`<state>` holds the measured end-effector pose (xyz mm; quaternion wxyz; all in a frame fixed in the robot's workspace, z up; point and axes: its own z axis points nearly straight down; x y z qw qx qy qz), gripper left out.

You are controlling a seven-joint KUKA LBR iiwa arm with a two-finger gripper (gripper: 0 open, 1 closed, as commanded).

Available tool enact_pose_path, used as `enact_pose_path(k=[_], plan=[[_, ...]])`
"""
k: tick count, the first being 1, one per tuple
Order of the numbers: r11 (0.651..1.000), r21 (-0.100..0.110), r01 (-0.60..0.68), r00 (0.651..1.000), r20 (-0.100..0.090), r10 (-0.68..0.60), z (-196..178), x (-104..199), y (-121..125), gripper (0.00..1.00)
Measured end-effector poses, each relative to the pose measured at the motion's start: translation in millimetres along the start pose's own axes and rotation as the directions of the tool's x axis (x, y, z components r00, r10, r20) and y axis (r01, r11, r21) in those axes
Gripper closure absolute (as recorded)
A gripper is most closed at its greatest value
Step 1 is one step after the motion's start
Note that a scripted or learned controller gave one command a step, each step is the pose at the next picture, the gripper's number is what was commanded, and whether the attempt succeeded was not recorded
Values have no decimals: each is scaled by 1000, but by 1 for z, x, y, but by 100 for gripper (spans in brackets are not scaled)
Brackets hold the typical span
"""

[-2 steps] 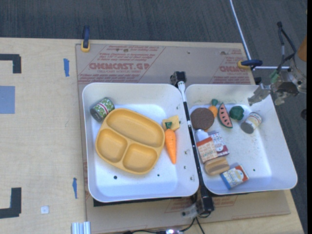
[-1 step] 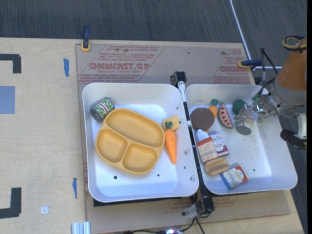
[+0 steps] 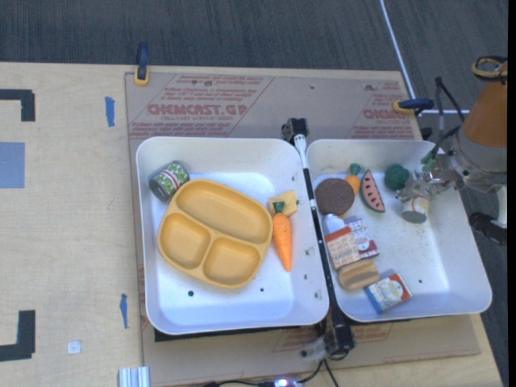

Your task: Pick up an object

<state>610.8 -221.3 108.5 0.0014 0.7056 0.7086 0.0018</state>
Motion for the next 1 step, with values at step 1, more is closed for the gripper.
enact_pose_path(k=[1], plan=[[1000, 1, -2, 1000, 0, 2, -79, 69, 18, 100]])
